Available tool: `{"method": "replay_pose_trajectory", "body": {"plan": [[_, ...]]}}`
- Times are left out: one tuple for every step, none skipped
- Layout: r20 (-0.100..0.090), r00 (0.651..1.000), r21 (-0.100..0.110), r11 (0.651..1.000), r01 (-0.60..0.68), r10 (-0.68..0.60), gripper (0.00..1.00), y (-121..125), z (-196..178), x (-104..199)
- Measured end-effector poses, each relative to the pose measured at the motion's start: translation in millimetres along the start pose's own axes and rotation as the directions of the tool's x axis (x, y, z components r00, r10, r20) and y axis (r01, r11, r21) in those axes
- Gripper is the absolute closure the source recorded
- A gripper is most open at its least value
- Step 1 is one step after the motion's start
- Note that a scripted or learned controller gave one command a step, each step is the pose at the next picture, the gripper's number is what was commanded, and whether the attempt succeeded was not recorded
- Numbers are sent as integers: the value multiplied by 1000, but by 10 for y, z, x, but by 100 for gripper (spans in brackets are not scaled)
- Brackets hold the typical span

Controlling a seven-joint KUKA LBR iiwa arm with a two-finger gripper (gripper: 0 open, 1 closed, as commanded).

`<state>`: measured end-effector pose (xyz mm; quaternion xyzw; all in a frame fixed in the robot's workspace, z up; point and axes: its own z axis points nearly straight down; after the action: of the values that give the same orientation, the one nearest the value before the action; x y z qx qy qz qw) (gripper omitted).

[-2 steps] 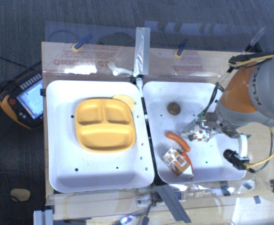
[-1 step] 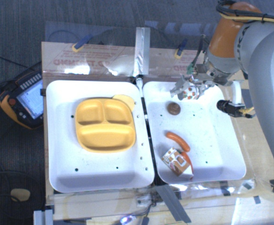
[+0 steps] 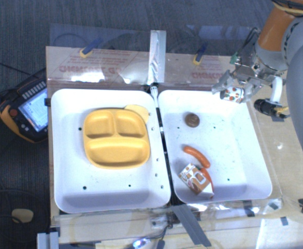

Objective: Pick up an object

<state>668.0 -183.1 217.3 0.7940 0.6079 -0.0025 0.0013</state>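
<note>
A pale wooden tabletop (image 3: 275,154) carries two shallow white bins touching side by side: the right bin (image 3: 244,154) just below the claw (image 3: 234,90), the left bin (image 3: 63,154) farther away.

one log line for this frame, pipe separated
tool over right bin's far right corner, shut on small spotted object | sausage, carton, brown ball in bin

We see the grey arm (image 3: 296,51) entering from the right, orange band (image 3: 275,27) above the wrist, reaching over the far right corner of the right bin (image 3: 260,139). The gripper (image 3: 234,93) clamps a small white spotted object (image 3: 235,93) between its fingers.
</note>
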Motion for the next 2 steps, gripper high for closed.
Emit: {"method": "replay_pose_trajectory", "body": {"plan": [[-2, 980, 4, 980, -199, 199, 100, -566, 232, 344], [-2, 980, 4, 980, -199, 199, 0, -565, 229, 340]]}}
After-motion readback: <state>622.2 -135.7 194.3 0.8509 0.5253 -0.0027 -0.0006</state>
